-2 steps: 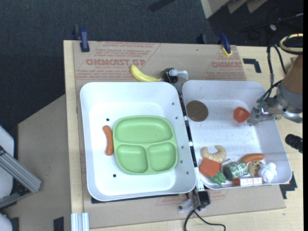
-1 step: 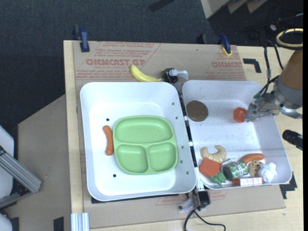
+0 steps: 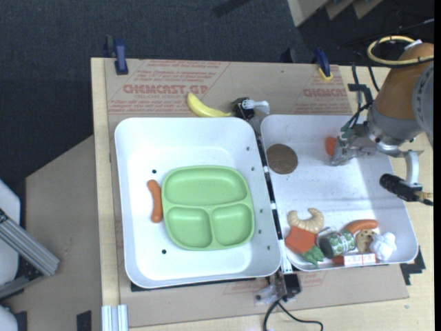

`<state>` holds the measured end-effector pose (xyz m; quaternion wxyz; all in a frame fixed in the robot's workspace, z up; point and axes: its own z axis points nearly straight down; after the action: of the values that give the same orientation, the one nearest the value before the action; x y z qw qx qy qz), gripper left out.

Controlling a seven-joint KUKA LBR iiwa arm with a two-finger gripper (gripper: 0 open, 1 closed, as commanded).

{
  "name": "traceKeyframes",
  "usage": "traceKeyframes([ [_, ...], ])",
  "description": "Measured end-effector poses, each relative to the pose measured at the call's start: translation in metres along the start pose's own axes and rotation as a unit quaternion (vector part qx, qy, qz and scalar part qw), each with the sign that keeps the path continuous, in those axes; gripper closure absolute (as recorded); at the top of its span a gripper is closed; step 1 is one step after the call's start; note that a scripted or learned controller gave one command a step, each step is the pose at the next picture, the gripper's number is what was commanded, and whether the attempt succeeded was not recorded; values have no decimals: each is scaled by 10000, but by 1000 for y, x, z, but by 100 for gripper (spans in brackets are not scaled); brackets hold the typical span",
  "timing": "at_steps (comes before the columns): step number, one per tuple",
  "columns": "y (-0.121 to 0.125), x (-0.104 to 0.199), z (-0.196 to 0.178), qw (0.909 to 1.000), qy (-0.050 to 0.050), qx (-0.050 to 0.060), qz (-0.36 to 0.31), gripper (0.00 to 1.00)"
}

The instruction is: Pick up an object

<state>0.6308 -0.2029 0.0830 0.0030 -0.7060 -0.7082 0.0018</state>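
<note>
Reaching in from the right, the grey arm (image 3: 403, 95) with its orange band lowers the gripper (image 3: 340, 152) into the far part of the right bin (image 3: 344, 192), close to that bin's back wall. Whether the jaws are apart or together I cannot tell. A small red-orange object (image 3: 331, 145) lies just beside the gripper on its left, touching or nearly so; which, the view does not settle. A brown round disc (image 3: 282, 159) sits near the bin's left wall. Along the near edge huddles a pile of toy food: a croissant (image 3: 306, 218), a red piece (image 3: 300, 241), a green sprig (image 3: 313, 255), a can (image 3: 336, 243) and a sausage-like piece (image 3: 360, 225). The left bin (image 3: 138, 143) holds a green divided tray (image 3: 206, 207) with an orange hot dog (image 3: 156, 200) beside it. A banana (image 3: 205, 108) rests on the bench behind the bins.
</note>
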Motion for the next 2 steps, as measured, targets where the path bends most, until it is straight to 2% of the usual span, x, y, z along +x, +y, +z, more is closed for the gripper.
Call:
traceKeyframes([
  [1,-44,-12,-82,10000,-7,-24,21,100],
  [2,-57,18,-89,10000,-3,-23,11,100],
])
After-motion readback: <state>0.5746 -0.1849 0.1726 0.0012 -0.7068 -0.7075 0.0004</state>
